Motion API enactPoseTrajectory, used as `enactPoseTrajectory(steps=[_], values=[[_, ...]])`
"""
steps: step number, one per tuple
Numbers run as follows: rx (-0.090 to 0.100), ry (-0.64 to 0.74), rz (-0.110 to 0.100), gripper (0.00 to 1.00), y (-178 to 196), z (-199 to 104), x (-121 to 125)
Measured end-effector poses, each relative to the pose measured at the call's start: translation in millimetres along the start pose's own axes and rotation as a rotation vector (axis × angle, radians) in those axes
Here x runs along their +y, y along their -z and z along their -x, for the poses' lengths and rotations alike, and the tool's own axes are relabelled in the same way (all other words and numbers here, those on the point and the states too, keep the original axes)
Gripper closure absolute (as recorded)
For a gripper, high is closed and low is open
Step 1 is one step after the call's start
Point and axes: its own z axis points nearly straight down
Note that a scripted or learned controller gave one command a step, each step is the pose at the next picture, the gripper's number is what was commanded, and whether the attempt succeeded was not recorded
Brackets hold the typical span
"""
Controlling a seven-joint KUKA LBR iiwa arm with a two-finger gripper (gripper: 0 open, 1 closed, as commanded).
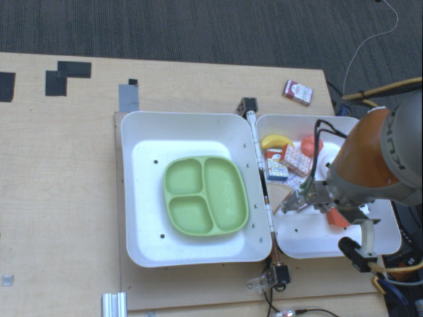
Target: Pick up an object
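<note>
Fingers (285, 207): spread, pinching nothing, low in right bin (310, 244). Nearest item: small carton (277, 171), just beyond. Probably light, stiff, crushable; best gripped across flat sides.

Grey arm (403, 144), orange wrist band (360, 154)

Left bin (129, 177): a green divided tray (206, 196) occupies the centre, with bare floor around it. Right bin (310, 242): its far-left corner is crowded with small items (285, 157); the arm (370, 160) covers its right side. The near floor is bare.
</note>
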Motion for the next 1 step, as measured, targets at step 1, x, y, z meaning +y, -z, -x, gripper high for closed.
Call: enactPoseTrajectory(steps=[1], values=[[0.0,-0.003,-0.01,0.0,-21.8,1.4,-4.2]])
